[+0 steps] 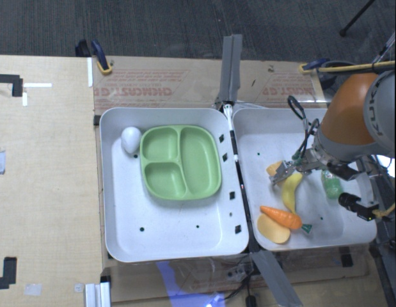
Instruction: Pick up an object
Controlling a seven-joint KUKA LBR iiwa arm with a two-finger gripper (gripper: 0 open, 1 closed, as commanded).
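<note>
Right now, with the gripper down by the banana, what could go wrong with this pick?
The gripper sits at the banana's top end, with a small yellow piece beside it, so it might catch the wrong item or both. Gripped at its tip, the curved banana could swing or slip out. The carrot lies near the banana's lower end and could get nudged.

A light wooden bench (44, 190) carries two shallow white bins side by side. The left bin (178, 235) and the right bin (255, 133) touch along their inner rims. Black marker pieces (9, 85) lie on the bench's left part.
</note>
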